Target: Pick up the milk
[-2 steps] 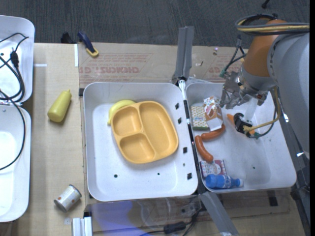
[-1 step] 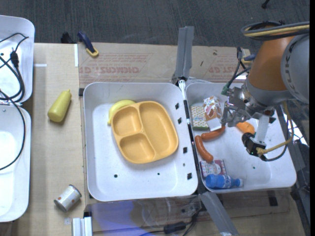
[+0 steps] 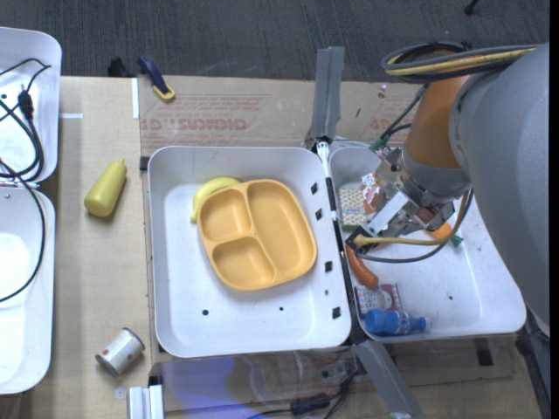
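Blue bottle (image 3: 395, 323) lies at the right bin's (image 3: 489, 308) near edge. Farther in, the gripper (image 3: 390, 223) hangs low; whether it is open or closed cannot be told. The milk carton (image 3: 349, 204) lies just beside it at ten o'clock, against the bin's left wall.

Grey arm (image 3: 515, 147), orange wrist band, black and yellow cables

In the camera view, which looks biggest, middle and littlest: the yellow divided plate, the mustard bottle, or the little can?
1. Yellow divided plate, clearly biggest.
2. Mustard bottle.
3. Little can, slightly smaller than the bottle; it sits nearer the camera, so that gap is unsure.
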`<state>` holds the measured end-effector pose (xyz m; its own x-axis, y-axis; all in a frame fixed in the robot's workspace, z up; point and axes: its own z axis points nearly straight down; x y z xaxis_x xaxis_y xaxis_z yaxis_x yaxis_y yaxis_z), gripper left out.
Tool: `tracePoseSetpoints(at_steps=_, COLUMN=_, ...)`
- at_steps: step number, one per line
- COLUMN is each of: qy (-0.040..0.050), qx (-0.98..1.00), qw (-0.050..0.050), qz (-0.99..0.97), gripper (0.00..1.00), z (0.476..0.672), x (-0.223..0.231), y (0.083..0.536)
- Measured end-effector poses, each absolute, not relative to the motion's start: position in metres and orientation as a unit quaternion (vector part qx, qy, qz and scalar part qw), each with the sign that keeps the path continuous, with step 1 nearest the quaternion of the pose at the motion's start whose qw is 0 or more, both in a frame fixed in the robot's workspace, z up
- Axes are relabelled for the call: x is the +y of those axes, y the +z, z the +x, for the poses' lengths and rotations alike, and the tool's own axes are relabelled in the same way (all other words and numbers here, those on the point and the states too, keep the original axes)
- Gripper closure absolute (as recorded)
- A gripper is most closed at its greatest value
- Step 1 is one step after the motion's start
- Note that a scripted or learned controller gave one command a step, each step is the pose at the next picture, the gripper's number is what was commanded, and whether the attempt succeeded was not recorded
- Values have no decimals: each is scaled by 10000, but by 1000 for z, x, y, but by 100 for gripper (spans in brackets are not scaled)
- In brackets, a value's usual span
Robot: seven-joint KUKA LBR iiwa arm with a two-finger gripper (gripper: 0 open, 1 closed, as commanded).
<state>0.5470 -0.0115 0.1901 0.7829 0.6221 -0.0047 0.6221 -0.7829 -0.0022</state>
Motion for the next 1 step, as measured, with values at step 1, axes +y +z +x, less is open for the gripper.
tracePoseSetpoints(at_steps=1, qy=30, qx=-3411, qw=9, qz=-9400, gripper=100, z=477, x=1, y=226)
